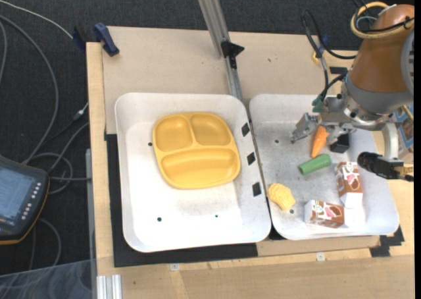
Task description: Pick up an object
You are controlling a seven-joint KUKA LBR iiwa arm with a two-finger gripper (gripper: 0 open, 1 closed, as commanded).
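Carrot: small orange toy carrot, standing on a slant in the right bin, right at the claw.
Claw: down over the carrot's top end; dark fingers show on either side of it, but from where I stand I cannot tell whether they are apart or pressing on it.
Grip: I won't call the carrot held; it looks to be resting with its tip low near the bin floor.
Handling: my guess is hard plastic, light, stiff and a bit slick; the taper could let it slide out of a pinch.
Where to take it: across the thicker upper half, fingers square to its long side, not at the thin tip.
Green block: just below the carrot, close enough to get nudged.
Corn: yellow piece nearer the bin's left wall, apart from the carrot.
Cartons: two small brown-and-white packs at the lower right of the bin.
Right bin: white, shallow, holds all the small items.
Left bin: carries a yellow plate with three compartments.
Surface: pale board under both bins.
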